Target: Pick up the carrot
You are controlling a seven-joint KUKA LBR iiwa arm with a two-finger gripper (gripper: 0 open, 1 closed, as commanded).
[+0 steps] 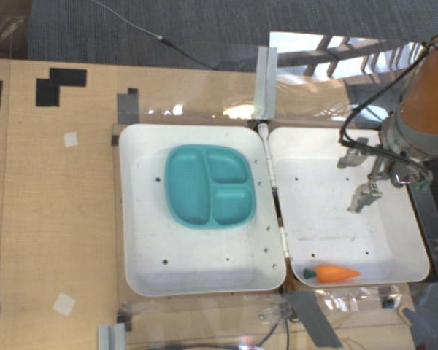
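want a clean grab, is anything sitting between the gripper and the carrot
Nothing visible does. The gripper hangs over the upper right part of the right bin, and the carrot lies at that bin's near edge, towards its left corner. The white floor between them is bare. The teal plate sits in the other bin.

right bin: floor bare, open from above | carrot: tight against near wall | left bin: teal plate fills the centre

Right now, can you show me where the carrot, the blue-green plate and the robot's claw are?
carrot (337, 273): camera view, middle of its orange body.
blue-green plate (188, 195): camera view, floor of its large left compartment.
claw (363, 181): camera view, midway between its two fingertips.
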